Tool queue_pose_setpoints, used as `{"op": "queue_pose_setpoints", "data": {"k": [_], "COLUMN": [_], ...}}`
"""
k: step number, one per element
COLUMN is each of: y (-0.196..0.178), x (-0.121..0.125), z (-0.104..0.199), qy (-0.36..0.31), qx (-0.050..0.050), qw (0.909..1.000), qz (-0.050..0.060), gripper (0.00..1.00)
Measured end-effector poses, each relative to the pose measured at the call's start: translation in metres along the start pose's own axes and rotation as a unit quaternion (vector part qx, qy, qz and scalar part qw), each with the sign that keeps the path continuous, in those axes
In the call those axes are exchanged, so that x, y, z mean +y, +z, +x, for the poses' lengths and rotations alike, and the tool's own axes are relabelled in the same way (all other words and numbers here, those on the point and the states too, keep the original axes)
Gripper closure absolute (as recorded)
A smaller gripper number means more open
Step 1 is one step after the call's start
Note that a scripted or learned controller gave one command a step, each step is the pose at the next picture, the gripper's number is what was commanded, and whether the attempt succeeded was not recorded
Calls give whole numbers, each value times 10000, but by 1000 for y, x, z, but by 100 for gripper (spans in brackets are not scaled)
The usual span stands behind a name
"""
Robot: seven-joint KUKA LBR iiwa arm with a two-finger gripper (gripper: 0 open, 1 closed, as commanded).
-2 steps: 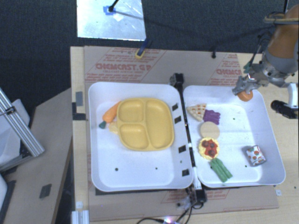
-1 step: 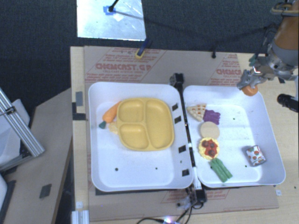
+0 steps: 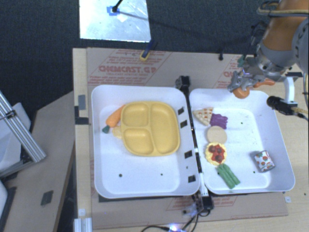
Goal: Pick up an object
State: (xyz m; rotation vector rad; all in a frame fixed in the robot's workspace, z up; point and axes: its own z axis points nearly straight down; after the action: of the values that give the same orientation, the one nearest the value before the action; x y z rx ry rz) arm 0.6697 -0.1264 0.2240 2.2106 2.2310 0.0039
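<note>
Left bin (image 3: 104, 178): yellow divided plate (image 3: 147, 128) at centre, toy carrot (image 3: 114, 116) tucked against plate's far-left edge, long axis slanting toward bin's far-right.

Cardboard sheet (image 3: 126, 66) under bins, printed "CHEMCAST GP" in red (second print at desk's far-right corner too cut off to read).

Right bin (image 3: 282, 144): pizza slice (image 3: 203, 114), purple piece (image 3: 219, 121), round cracker (image 3: 217, 136), yellow-and-red piece (image 3: 216, 153), green pod (image 3: 228, 175), small printed can (image 3: 263, 161) near right edge (label unreadable).

Gripper (image 3: 241, 87) over right bin's far rim, above an orange object (image 3: 241, 93). Cannot tell finger opening or any hold. Nearest candidate: orange object directly below; pizza slice next, nearer and leftward.
</note>
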Motion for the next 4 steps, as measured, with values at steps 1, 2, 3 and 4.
{"op": "queue_pose_setpoints", "data": {"k": [1, 2, 3, 4], "y": [1, -11, 9, 7], "x": [-4, -22, -20, -19], "z": [63, 114, 120, 127], "qy": [-6, 0, 19, 16], "qx": [8, 5, -6, -4], "qw": [10000, 10000, 10000, 10000], "qz": [0, 8, 12, 4], "gripper": [100, 100, 100, 100]}}
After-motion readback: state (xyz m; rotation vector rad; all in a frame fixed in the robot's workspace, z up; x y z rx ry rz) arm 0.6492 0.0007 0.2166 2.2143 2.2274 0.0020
